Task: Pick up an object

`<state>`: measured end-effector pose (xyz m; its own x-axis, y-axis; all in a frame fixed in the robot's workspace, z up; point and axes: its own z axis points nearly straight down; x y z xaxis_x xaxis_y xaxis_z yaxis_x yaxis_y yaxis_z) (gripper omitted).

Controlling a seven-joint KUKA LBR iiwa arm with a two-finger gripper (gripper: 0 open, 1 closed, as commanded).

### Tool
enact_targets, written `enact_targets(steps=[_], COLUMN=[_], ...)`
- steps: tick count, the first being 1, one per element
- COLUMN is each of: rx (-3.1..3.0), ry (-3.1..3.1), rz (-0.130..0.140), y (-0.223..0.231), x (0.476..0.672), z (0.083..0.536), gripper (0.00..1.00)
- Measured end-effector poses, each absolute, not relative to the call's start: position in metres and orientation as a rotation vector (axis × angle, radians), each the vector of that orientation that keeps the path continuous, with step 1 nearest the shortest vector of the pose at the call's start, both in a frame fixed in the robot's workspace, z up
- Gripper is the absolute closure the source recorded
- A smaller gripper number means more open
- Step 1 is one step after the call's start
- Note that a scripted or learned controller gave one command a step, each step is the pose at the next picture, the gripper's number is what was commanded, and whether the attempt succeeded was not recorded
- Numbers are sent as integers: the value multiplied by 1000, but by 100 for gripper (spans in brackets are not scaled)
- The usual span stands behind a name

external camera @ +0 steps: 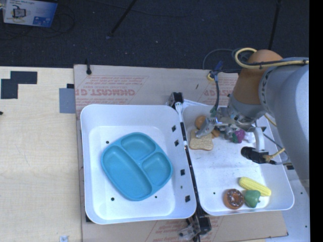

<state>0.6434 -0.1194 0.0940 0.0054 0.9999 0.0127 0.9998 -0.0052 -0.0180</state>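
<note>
Gripper [212, 128] sits low in the right bin [282, 198], toward its 11 o'clock corner; how far it is open cannot be told, and nothing is visibly held. Toast [201, 143] lies flat just at its 7 o'clock, apparently touching. Judged light, stiff and thin: best taken across opposite edges, since a flat piece offers little purchase. Corn [255, 186], donut [233, 198] and pepper [252, 199] lie well apart at 5 o'clock.

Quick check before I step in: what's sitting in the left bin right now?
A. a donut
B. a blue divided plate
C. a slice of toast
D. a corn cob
B: the blue divided plate lies in the left bin, while the food items sit in the right bin.
</note>
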Motion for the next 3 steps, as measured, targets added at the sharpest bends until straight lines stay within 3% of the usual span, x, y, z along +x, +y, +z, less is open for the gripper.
enact_targets(steps=[1,2,3], rx=[-2222,-2223,-2218], ry=[-2223,-2226,-2221], rz=[-5,-11,2], y=[-81,-113,-94], x=[646,647,644], z=[92,93,87], gripper=[0,0,0])
